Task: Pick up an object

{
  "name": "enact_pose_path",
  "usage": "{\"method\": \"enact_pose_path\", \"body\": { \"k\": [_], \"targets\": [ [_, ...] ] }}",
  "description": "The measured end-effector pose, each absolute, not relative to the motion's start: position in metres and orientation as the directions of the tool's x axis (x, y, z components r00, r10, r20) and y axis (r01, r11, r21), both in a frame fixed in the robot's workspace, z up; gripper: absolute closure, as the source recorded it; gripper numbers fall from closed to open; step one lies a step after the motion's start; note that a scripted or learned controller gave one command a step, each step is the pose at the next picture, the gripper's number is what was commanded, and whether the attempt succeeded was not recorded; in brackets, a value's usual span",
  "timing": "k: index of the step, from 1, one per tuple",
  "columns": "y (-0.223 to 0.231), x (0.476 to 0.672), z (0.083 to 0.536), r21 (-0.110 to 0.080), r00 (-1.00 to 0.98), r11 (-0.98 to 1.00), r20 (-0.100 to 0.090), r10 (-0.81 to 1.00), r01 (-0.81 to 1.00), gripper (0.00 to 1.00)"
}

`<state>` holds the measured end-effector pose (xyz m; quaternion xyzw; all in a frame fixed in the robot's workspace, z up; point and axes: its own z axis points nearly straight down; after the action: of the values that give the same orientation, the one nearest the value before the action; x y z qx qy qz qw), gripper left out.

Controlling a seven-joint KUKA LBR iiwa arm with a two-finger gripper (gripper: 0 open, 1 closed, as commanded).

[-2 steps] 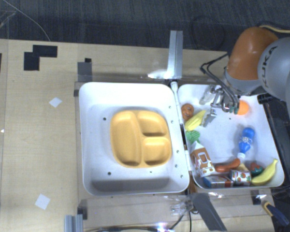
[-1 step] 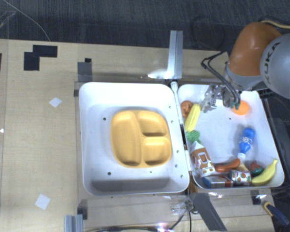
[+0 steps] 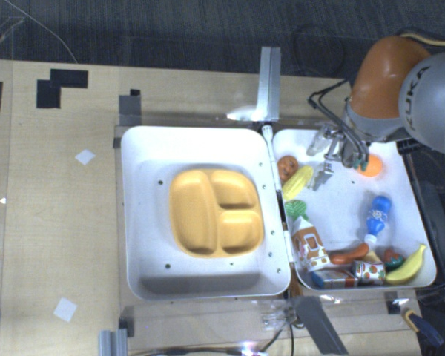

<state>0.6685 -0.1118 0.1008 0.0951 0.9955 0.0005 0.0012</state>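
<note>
Camera view: we see our end effector (image 3: 332, 156) hovering, fingers apart and empty, corn (image 3: 297, 180) just beside it, ready for grasping.

Light wooden bench top (image 3: 52, 221), dark ribbed floor (image 3: 170, 13) behind, black patches (image 3: 59, 86) on the wood

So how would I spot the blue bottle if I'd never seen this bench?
Look in the right-hand bin, the one crowded with toy food. Along its right side, above the banana in the near corner, lies a small blue bottle with a white neck, the bin's one bright blue thing.
</note>
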Motion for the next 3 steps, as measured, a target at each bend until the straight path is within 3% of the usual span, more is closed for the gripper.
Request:
{"method": "enact_pose_path", "body": {
  "k": [2,3],
  "targets": [
    [-0.0901,0.6541,0.0886,-0.003,-0.917,0.917,-0.015,0.399,0.399,0.0],
    [-0.0885,0.6599,0.0885,-0.002,-0.971,0.971,-0.006,0.241,0.241,0.0]
  ]
}}
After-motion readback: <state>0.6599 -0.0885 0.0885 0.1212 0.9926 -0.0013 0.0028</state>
